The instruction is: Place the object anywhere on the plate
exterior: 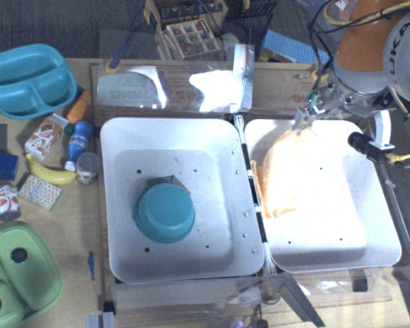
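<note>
Camera view: arm at the surface's far right corner, claw [307, 111] over the right bin's [369, 251] far rim; its opening I cannot tell. Teal plate [165, 212] sits upturned mid left bin [116, 156]. The object is washed out by glare, apparently awaiting pickup.

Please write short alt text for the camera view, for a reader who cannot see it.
Two white bins sit side by side: the left bin holds a teal bowl, and the robot arm hangs over the right bin's far edge. A banana and cans lie left of the bins.
</note>
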You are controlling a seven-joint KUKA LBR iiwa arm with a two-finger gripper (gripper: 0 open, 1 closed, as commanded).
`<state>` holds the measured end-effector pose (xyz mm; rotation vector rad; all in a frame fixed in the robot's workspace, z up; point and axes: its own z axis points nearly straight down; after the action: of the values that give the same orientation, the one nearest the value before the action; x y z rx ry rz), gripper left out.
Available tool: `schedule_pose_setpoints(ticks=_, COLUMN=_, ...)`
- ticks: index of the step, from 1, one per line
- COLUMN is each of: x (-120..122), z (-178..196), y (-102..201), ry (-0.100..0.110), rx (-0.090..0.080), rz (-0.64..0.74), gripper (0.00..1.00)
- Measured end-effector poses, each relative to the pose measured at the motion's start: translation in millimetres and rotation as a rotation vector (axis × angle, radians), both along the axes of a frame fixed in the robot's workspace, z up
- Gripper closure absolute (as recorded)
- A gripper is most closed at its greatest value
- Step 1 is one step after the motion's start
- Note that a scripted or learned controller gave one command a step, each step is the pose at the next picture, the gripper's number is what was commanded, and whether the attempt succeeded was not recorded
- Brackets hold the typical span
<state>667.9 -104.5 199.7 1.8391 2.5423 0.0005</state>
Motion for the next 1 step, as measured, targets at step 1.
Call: schedule_pose_setpoints(ticks=1, x=-0.6, z=13.4, y=85.3, ry=0.001, rx=0.002, rz=0.023, gripper=1.0)
